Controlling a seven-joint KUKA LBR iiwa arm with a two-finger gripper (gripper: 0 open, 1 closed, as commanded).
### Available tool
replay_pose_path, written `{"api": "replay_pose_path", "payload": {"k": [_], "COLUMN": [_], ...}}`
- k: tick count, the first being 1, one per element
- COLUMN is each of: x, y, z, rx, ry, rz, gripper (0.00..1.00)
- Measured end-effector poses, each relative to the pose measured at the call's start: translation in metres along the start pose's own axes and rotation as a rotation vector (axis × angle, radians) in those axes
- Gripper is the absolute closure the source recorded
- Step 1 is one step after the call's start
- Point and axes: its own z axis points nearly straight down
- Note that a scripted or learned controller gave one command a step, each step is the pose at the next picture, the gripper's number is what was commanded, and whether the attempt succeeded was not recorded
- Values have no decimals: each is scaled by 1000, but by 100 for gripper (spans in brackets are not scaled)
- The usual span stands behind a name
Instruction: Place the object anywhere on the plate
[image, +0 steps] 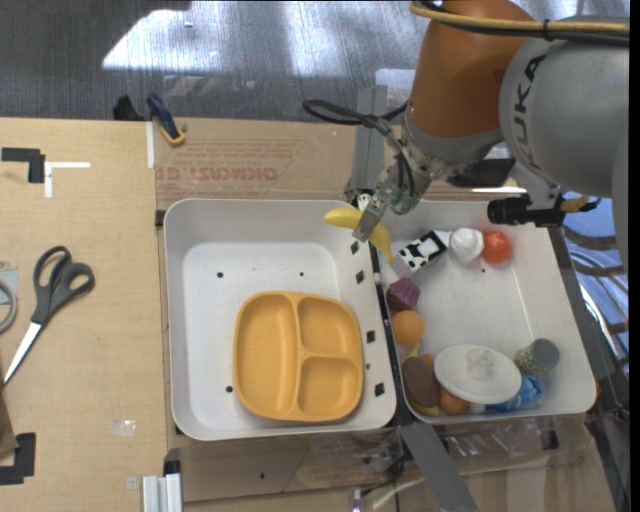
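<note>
Nearest the lens, along the bottom edge, the front lips of the two white bins meet over a grey bracket, and just behind that lip in the left bin (190, 330) sits the yellow plate (298, 355), three-sectioned and bare, resting flat on the bin floor toward the front right. The claw (368, 218) hangs over the divider between the bins, near their back edge, and a yellow banana (352, 222) shows at its tip; it looks clamped on the banana, though the fingertips are small and partly masked by the fruit, so the hold is a judgement. To finish the step well, the arm should carry the banana forward and leftward until it is squarely above the plate, lower until the fruit is just over the plate's surface, and only then release, since a curved toy dropped from height could roll over the raised ribs and off the rim. The large left section offers the most room. Right of the divider, the right bin (560, 300) holds clutter: a black-and-white toy (422, 251), a white piece and a red ball (496, 246) at the back, a purple block, an orange ball, a white lid (477, 371) and a few small things at the front. Beyond the bins, the pale wooden worktop (80, 400) carries scissors (48, 295) well to the left, and cardboard lies behind.
</note>
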Motion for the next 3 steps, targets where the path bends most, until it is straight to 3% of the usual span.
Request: {"api": "replay_pose_path", "payload": {"k": [1,2,3], "x": [76,149,188], "y": [-7,-25,-4], "z": [59,2,12], "rx": [2,1,2], "ry": [3,2,3], "rz": [25,226,290], "gripper": [100,100,100]}}
